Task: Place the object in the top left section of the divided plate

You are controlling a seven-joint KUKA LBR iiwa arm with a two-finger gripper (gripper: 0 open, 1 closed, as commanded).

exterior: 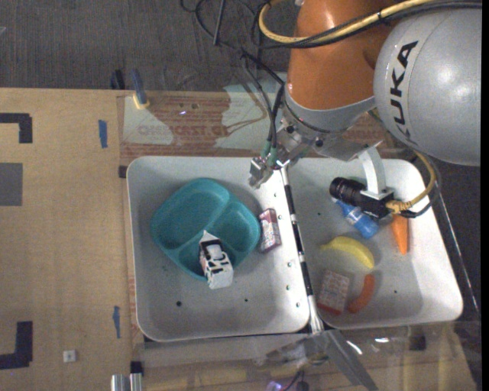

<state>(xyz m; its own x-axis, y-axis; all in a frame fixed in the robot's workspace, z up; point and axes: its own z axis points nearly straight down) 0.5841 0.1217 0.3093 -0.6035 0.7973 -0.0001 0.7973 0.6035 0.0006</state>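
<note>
Gripper hangs over the left bin's far right corner — whether it grips anything, cannot tell. A milk carton already sits in the teal plate's near section. Risk: a drop from here misses the plate — lands beside the small packet.

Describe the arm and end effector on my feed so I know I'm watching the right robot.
The arm is rounded glossy grey with black KUKA lettering and an orange band above the wrist. Yellow and dark cables loop over the top. A small grey metal end effector sits below the wrist, with a black camera-like module on a white bracket beside it.
</note>
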